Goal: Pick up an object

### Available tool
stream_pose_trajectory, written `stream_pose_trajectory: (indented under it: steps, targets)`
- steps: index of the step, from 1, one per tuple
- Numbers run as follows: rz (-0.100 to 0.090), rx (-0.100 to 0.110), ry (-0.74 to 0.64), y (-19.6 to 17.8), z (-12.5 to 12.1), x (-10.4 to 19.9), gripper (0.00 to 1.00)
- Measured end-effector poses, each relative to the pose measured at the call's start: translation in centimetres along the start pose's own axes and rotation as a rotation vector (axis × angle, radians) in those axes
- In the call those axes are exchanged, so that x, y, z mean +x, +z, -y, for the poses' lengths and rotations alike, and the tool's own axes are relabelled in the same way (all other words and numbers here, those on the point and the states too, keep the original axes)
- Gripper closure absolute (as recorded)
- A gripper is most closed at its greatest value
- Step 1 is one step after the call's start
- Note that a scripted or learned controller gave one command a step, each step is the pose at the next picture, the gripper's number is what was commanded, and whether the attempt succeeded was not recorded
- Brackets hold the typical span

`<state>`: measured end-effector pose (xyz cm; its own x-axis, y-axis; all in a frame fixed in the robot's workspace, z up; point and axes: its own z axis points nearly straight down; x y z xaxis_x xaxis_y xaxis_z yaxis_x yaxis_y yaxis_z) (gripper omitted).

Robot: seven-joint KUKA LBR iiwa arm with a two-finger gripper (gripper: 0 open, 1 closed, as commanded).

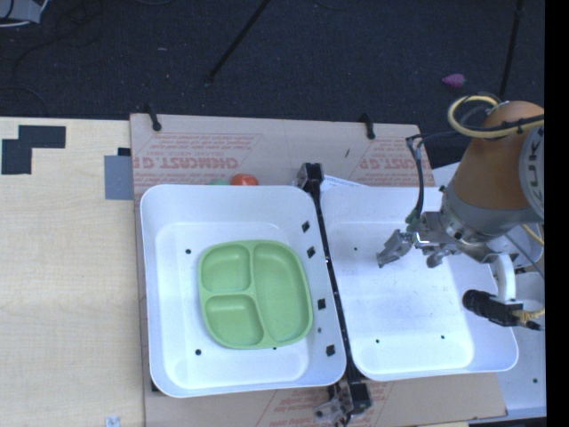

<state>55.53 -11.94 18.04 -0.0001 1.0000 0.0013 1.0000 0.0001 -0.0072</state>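
A light green divided plate [255,294] with three compartments lies flat in the left white bin [169,238]. My gripper [411,256] hangs over the upper middle of the right white bin [400,345], well to the right of the plate and across the black divider [324,274]. Its two fingers stand spread apart, open, with only bare bin floor showing between them. The grey arm with its orange band [498,163] comes in from the right.
A small red-orange object [244,181] and a bit of green lie on the cardboard just behind the left bin's far rim. A black part [492,307] juts over the right bin's right edge. Wooden bench surface [62,283] extends to the left.
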Motion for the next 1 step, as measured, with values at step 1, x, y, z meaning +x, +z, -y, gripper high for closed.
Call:
stream_pose_trajectory:
  steps: [1]
  targets:
    - [-0.001,0.001,0.000,4.36,0.19,0.25,0.00]
